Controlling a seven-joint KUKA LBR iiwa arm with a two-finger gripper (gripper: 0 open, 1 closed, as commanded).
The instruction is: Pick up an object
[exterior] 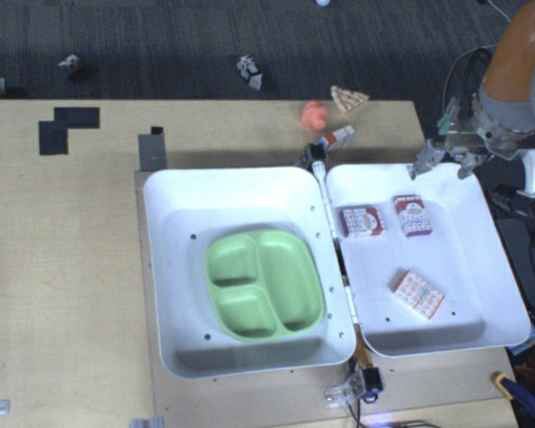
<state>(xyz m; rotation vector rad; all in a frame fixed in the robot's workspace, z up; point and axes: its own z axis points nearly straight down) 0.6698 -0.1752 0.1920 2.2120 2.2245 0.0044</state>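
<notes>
**Gripper at far corner of right bin, nothing grasped**

Left bin (176,258), smooth white plastic, holds a green divided tray (264,284) with three rounded compartments. Right bin (486,287), same make, holds three small flat packets: two red-and-white packets (361,221) (414,216) side by side near the far wall, a third packet (418,294) lying tilted nearer the front. The gripper (445,161) hangs over the far right corner, fingers spread apart, gripping nothing; the nearest packet lies just left of and below it.
</notes>
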